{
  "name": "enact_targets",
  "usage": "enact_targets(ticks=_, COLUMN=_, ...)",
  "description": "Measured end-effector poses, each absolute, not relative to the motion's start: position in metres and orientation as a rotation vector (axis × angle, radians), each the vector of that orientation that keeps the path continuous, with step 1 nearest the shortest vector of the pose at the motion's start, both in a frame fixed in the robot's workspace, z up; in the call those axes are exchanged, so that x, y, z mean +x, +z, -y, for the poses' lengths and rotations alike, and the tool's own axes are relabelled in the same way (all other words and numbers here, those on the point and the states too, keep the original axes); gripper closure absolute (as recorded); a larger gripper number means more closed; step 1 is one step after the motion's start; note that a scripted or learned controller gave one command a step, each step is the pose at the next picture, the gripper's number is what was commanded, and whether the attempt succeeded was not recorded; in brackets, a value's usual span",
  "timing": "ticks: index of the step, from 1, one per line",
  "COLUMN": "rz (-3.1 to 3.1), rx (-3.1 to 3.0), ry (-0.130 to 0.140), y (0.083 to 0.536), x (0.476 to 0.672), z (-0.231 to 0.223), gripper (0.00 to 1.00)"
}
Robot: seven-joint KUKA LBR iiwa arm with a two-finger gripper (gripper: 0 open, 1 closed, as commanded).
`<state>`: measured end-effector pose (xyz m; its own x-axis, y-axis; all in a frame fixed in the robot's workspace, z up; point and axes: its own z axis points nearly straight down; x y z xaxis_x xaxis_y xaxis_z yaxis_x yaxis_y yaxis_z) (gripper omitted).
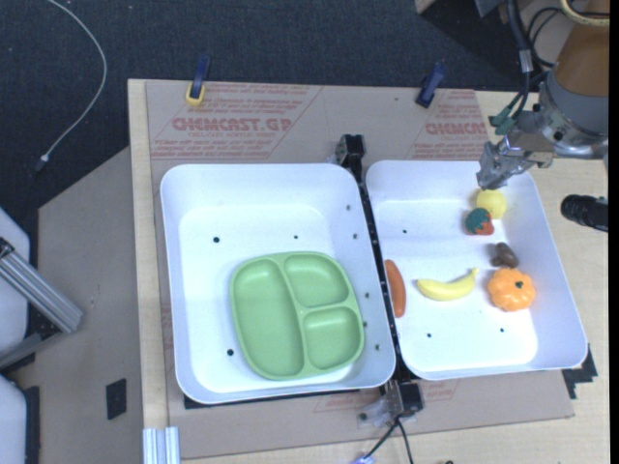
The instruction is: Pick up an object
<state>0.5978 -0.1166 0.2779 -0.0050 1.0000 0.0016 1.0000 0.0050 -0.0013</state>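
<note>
**Hovering over the yellow ball at the far edge of the right bin**

Reaching in from the right, the pincer (496,174) hangs at the far edge of the right bin (426,351), its tip just above a small yellow ball (491,202). Whether it is open or closed cannot be told from this slant. Nothing is seen held, so the step in hand looks like the approach, with the grasp not yet made.

Touching the ball on its near side lies a teal and orange toy (479,222). Further toward the near edge sit a small brown piece (503,254), an orange pumpkin (511,290) and a yellow banana (446,285); an orange carrot (395,287) lies along the bin's left wall. The left bin (193,220) holds a green divided plate (295,312).

Next, the move likely calls for a straight descent centred on the ball, closing without nudging the teal toy; a round ball may well roll away.
</note>
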Motion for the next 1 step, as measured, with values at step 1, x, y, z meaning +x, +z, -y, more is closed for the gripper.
enact_targets(ticks=1, rz=2.225, rx=-2.212, ry=0.000, y=0.2630, x=0.5899, z=0.0631, gripper=1.00)
